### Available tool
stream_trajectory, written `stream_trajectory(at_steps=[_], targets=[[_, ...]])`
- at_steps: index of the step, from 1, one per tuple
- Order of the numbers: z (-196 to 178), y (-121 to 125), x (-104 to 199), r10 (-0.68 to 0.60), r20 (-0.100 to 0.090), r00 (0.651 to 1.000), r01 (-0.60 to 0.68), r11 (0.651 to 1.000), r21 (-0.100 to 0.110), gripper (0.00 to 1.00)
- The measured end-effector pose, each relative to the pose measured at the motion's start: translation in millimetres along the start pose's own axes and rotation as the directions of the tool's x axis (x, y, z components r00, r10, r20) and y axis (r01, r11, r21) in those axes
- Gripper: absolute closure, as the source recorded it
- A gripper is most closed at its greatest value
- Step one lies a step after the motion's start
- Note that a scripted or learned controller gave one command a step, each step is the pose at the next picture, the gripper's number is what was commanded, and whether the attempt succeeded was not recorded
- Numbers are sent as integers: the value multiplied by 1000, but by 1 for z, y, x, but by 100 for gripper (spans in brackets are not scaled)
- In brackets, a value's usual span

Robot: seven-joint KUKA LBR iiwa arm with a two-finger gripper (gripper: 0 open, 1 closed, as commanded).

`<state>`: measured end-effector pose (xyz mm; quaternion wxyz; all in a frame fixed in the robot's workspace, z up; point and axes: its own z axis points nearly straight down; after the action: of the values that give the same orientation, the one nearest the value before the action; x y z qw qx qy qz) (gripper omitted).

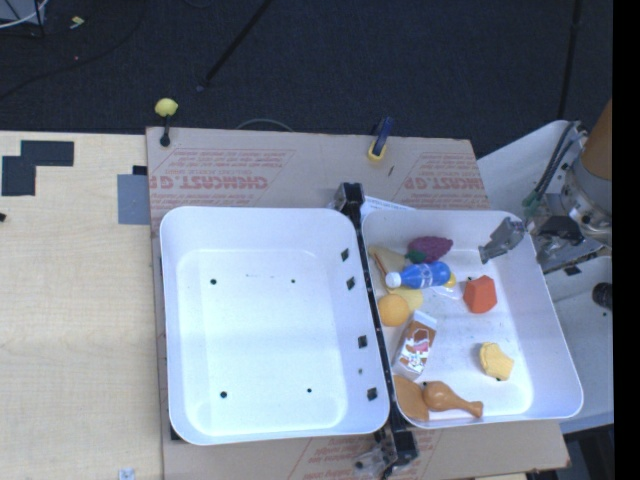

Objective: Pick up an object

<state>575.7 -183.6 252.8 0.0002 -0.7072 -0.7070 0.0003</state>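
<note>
The right bin [560, 368] holds several small objects: a purple lump [430, 247], a blue and white bottle [422, 276] lying on its side, a red block [480, 294], an orange ball [394, 309], a small printed packet [416, 346], a yellow piece [497, 360] and an orange drumstick-shaped toy [445, 400]. My gripper [540, 248] hangs over the bin's far right corner, above and to the right of the red block. It is open, one grey finger [500, 238] points down-left, and nothing sits between the fingers.
The left bin [175, 318] lies beside the right one, a black divider [365, 308] between them. Both rest on a cardboard sheet [250, 173]. A blue and yellow clamp [379, 139] and a yellow ball [166, 108] sit at the sheet's far edge.
</note>
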Motion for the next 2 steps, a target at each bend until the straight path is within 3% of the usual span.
stream_trajectory(at_steps=[1, 2], targets=[[114, 37, 21, -1, -5, 1000, 1, 1000, 10, 0], [148, 48, 63, 1, 1, 1000, -1, 1000, -1, 0]])
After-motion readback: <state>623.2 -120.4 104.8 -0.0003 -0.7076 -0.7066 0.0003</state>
